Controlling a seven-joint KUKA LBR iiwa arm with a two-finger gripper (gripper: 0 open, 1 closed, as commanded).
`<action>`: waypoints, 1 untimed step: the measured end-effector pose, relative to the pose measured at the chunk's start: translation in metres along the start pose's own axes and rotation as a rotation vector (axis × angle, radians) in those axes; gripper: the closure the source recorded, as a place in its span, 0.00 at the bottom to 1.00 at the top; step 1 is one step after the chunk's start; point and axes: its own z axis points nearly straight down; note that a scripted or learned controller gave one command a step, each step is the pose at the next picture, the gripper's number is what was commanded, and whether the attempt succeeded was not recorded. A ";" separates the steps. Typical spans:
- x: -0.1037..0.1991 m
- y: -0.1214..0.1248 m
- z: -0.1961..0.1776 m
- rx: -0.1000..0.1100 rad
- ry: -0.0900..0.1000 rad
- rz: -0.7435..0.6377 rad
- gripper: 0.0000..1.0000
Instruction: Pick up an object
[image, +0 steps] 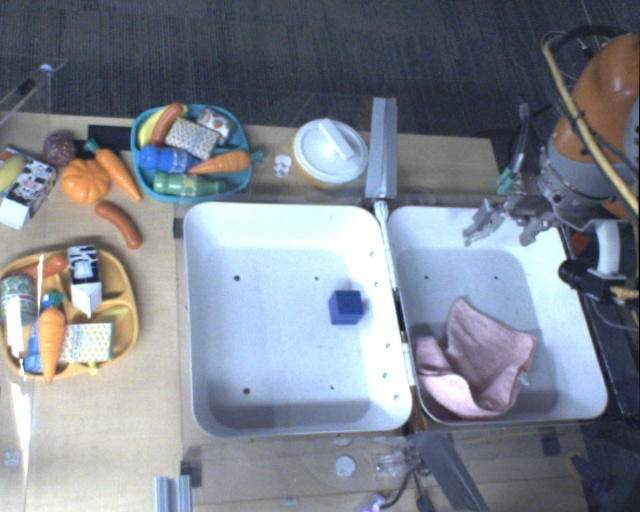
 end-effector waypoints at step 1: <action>0.022 0.038 -0.077 -0.004 -0.001 0.077 0.00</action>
